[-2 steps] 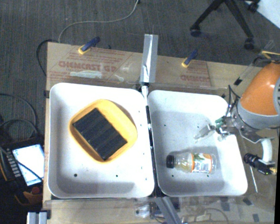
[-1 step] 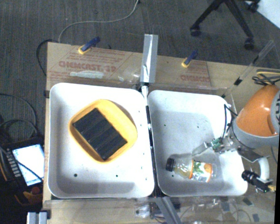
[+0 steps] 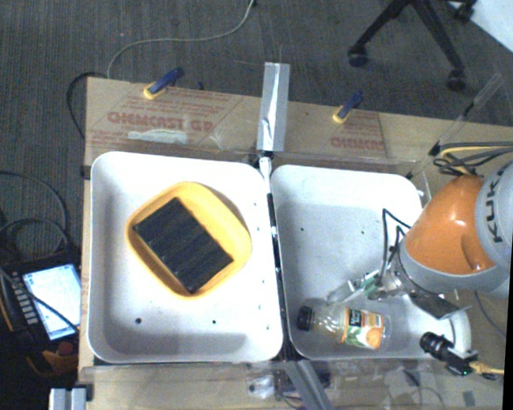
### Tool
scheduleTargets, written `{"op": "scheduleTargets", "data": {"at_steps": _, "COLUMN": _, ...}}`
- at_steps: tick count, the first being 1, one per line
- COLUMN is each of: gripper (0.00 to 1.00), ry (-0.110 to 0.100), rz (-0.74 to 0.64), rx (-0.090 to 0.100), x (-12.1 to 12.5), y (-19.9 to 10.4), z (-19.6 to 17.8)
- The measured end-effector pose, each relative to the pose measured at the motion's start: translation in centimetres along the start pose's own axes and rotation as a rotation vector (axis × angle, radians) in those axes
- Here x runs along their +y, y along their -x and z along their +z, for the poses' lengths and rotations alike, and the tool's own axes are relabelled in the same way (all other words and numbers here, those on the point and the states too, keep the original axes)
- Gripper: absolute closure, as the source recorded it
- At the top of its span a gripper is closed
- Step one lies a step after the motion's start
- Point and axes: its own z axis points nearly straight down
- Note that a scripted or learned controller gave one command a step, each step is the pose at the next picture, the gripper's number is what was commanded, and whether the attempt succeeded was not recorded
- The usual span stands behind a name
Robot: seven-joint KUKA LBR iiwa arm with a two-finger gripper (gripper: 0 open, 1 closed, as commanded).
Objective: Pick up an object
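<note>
Over the right bin [image 3: 344, 206], the arm [image 3: 451, 235] bends down from the right, its gripper [image 3: 366, 288] low near the front wall; whether it is open or closed I cannot tell. Just below it, a bottle [image 3: 345, 323] lies on its side.

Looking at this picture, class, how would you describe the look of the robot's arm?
The arm is bulky and rounded, with a glossy orange band above a grey wrist and part of a dark printed letter on its pale grey shell. Black cables loop beside it, and its hand looks metallic and slender.
</note>
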Motion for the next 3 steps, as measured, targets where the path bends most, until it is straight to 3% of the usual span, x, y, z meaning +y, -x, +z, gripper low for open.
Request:
{"op": "scheduleTargets", "data": {"at_steps": 1, "gripper": 0.0, "ry": -0.02, "rz": 0.246, "rx": 0.01, "x": 1.1, "y": 2.6, "z": -3.6}}
{"op": "scheduleTargets", "data": {"at_steps": 2, "gripper": 0.0, "ry": -0.004, "rz": 0.191, "rx": 0.005, "x": -0.7, "y": 2.2, "z": 0.1}}
{"op": "scheduleTargets", "data": {"at_steps": 3, "gripper": 1.0, "ry": -0.003, "rz": 0.189, "rx": 0.007, "x": -0.6, "y": 2.1, "z": -0.8}}
